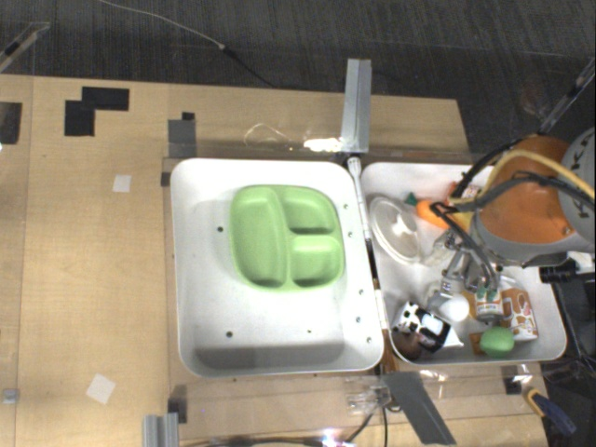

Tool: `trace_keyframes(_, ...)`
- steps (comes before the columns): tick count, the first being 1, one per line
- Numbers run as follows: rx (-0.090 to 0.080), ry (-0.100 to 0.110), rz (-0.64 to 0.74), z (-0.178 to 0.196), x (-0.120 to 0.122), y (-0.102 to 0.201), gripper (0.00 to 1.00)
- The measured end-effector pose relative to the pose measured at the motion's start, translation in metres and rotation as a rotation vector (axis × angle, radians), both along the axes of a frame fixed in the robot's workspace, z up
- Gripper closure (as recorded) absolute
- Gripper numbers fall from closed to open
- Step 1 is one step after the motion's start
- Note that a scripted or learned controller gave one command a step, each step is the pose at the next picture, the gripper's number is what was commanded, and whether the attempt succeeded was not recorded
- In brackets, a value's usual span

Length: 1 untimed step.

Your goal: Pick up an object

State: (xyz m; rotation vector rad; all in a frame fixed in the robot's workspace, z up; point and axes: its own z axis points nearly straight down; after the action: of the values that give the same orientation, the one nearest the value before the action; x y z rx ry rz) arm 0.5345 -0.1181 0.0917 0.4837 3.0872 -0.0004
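Note:
My gripper (463, 279) hangs low in the right bin (555, 343), below the orange band of the arm (526, 214). Just under it lies a small white round object (453, 308). Next to that are a brown bottle (488, 305) and a brown packet (521, 313). A black and white toy (419, 327) lies at the bin's front left, and a green lump (496, 341) at the front. A clear glass bowl (396, 229) and an orange piece (429, 213) lie at the back.
The left bin (200, 277) holds a green divided plate (286, 236). A metal post (357, 101) stands behind the wall between the bins. Cables loop around the wrist.

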Motion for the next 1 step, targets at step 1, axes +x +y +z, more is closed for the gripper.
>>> trace_keyframes(1,0.000,0.010,0.002,-0.0031,0.1043,-0.0113,0.00)
